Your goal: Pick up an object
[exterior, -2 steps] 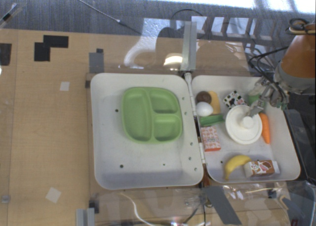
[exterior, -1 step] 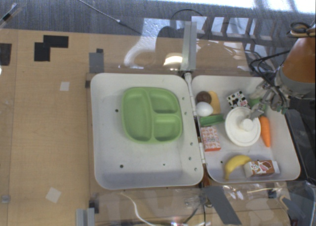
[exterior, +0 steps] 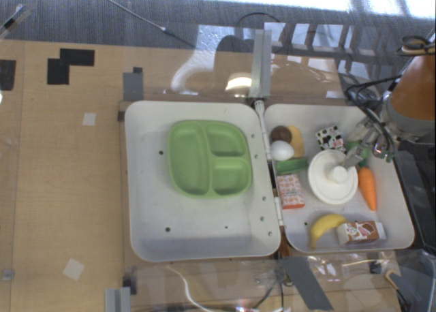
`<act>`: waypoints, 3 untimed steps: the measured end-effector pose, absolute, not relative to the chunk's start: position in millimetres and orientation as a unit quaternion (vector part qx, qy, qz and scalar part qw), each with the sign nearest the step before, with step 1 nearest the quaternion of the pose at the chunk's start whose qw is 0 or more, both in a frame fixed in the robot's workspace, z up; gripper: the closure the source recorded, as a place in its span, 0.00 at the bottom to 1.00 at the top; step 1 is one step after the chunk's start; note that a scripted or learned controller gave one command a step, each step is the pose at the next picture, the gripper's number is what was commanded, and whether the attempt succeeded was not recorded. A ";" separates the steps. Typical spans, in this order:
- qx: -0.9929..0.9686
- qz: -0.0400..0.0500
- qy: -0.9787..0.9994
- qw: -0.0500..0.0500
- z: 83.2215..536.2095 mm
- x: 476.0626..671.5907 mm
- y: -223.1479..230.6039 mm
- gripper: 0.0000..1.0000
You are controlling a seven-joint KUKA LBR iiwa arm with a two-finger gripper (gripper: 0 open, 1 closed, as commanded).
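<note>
Carrot (exterior: 368, 189), light, stiff and smooth, lies just below your gripper (exterior: 356, 156); pinch its thick top; jaws' state unclear.

No lettering, brand, number or sign is legible. The small pink-and-white printed carton (exterior: 291, 191) in the right bin carries red markings too blurred to read. The brown-and-white drink carton (exterior: 358, 232) beside the yellow banana (exterior: 323, 226) shows a printed face, also unreadable. The little cube (exterior: 330, 137) bears only black-and-white cow patches, no letters.
</note>
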State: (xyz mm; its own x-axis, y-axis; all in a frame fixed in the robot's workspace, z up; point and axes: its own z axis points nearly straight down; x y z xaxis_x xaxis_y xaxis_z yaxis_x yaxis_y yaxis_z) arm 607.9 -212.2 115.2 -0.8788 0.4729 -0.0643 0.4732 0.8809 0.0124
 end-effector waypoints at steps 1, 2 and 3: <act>0.297 0.001 0.955 0.007 89.6 558.0 -204.0 0.00; 0.294 0.000 0.956 0.017 105.2 563.8 -204.7 1.00; 0.307 0.002 0.952 0.010 226.5 555.3 -149.2 1.00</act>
